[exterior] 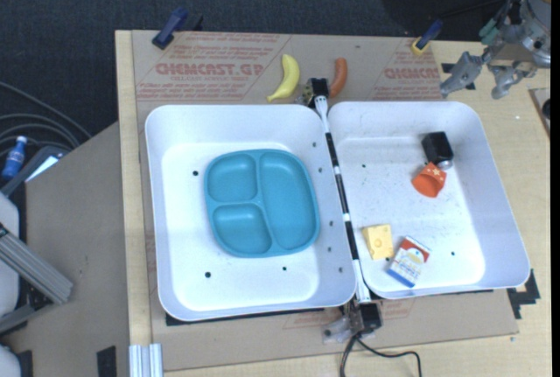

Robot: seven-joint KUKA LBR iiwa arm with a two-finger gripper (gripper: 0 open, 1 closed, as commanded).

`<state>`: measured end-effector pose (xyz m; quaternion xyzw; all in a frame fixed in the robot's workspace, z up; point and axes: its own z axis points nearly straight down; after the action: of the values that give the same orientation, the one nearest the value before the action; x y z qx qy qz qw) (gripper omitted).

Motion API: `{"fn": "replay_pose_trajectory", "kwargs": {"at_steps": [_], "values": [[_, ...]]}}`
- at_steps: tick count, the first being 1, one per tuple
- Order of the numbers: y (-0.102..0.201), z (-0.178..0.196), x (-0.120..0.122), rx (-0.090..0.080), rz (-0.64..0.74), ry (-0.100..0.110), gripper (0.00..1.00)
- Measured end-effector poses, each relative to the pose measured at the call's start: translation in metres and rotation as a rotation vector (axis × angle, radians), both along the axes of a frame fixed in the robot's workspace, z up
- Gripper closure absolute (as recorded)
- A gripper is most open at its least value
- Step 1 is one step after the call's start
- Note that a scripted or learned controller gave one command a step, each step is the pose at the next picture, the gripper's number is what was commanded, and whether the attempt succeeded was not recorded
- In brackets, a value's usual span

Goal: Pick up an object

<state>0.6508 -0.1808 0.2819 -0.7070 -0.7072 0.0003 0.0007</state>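
The right bin (pixel 472 126) holds a black block (pixel 436 145), with an orange cup (pixel 429 182) on its side just below it. Near the front lie a yellow cheese wedge (pixel 378 240) and a small red, white and blue carton (pixel 408 261). My gripper (pixel 479 82) hangs above the bench just beyond the right bin's far right corner, well above and behind the black block. Its two fingers stand spread apart and open, with nothing between them.
In the left bin (pixel 171 191) lies a blue divided plate (pixel 261 202). A toy banana (pixel 285 78) and an orange sausage-like toy (pixel 338 76) rest on the board behind the bins. Blue clamps (pixel 171 27) hold the board's far edge.
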Motion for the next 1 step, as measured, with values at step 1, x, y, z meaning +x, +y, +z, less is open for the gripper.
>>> {"fn": "replay_pose_trajectory", "kwargs": {"at_steps": [1], "values": [[-0.043, -0.1073, 0.015, 0.0, -0.001, 0.002, 0.0]]}}
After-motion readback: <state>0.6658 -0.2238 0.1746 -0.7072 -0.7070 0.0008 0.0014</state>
